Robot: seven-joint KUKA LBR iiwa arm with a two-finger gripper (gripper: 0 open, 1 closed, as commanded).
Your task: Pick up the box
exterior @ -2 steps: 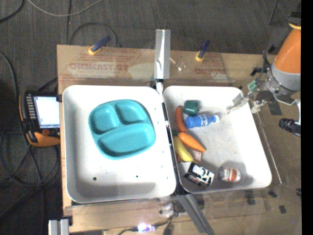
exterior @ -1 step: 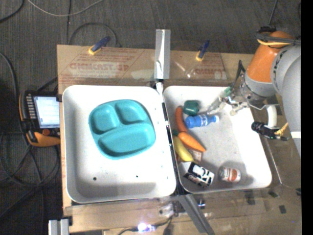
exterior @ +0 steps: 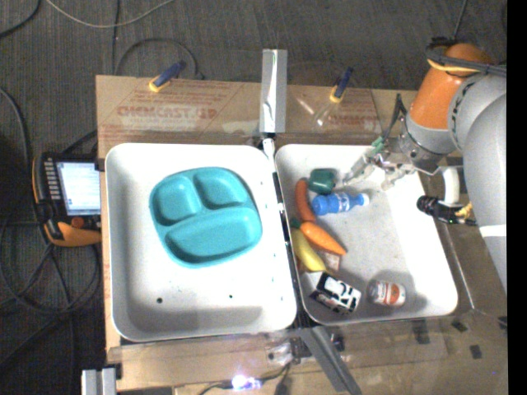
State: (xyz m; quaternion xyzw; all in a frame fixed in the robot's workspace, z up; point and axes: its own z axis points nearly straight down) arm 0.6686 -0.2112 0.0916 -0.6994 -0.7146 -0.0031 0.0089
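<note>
box lower middle of right bin | probably light, stiff card, best pinched across short sides | gripper upper right, finger state can't be told

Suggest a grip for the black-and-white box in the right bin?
Probably from above, across its short sides. The small black-and-white box lies flat and tilted near the right white bin's front wall, with a yellow banana close at its upper-left. Turn the pincer to match the tilt, fingers clear of both.
</note>
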